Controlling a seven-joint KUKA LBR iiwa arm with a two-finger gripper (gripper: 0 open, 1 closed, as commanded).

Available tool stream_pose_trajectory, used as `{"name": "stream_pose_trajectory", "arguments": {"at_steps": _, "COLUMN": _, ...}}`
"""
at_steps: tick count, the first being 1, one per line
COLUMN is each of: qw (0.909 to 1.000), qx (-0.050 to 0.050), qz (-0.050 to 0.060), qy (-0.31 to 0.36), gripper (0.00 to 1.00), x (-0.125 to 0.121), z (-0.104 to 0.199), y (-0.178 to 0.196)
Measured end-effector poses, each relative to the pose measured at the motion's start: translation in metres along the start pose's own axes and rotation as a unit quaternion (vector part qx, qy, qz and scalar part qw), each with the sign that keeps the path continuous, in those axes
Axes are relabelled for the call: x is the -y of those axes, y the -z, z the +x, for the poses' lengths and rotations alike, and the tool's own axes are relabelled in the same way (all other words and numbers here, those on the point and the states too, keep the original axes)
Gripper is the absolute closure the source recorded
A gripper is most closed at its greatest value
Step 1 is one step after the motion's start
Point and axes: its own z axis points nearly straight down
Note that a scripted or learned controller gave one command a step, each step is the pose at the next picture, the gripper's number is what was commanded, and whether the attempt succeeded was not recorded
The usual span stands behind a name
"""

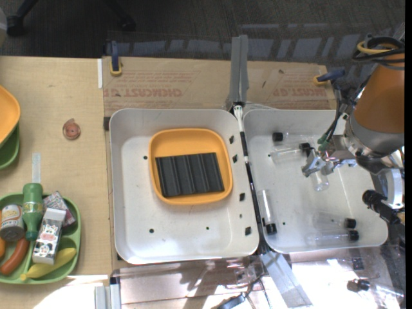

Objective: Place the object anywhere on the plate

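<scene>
An orange plate (pixel 190 136) with rounded corners lies in the left bin (pixel 132 192). A dark grey ribbed slab (pixel 190 174) lies flat on the plate and covers most of its middle. My gripper (pixel 318 170) hangs over the middle of the right bin (pixel 290 198), well to the right of the plate. Nothing is visibly held in it. The grey arm with its orange band (pixel 381 102) comes in from the right edge.
Several clear tubes with black caps lie in the right bin: one at the back (pixel 283 153), two at the front right (pixel 335 227), one along the left wall (pixel 265 211). A green tray of toy food (pixel 38 237) sits on the wooden table at left.
</scene>
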Motion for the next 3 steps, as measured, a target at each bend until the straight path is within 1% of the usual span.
{"name": "stream_pose_trajectory", "arguments": {"at_steps": 1, "qw": 0.9978, "qx": 0.001, "qz": 0.001, "qy": 0.067, "gripper": 1.00, "x": -0.054, "z": -0.057, "y": 0.009}}
{"name": "stream_pose_trajectory", "arguments": {"at_steps": 2, "qw": 0.9962, "qx": 0.001, "qz": 0.001, "qy": 0.087, "gripper": 1.00, "x": -0.105, "z": -0.108, "y": 0.001}}
{"name": "stream_pose_trajectory", "arguments": {"at_steps": 3, "qw": 0.9887, "qx": 0.001, "qz": -0.001, "qy": 0.150, "gripper": 1.00, "x": -0.123, "z": -0.071, "y": 0.001}}
